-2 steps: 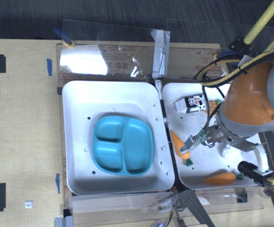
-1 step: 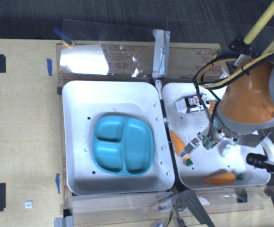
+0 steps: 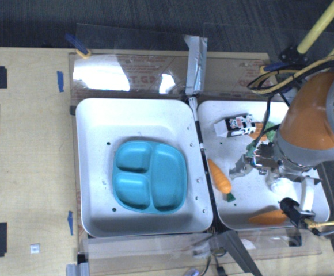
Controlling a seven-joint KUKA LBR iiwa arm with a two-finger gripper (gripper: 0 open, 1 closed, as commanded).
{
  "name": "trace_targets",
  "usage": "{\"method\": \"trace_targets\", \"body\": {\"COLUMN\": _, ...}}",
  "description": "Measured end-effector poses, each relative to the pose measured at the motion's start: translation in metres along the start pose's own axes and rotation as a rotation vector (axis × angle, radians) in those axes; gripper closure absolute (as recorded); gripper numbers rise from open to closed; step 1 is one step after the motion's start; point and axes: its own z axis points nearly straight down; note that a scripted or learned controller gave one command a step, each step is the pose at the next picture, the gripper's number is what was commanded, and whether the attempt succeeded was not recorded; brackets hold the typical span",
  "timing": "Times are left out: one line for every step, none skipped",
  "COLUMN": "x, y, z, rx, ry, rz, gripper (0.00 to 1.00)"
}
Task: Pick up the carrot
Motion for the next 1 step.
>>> {"method": "trace_targets", "body": {"x": 0.048, "y": -0.0088, "z": -0.0003, "rx": 0.003, "ry": 0.002, "rz": -0.137, "gripper": 0.0}}
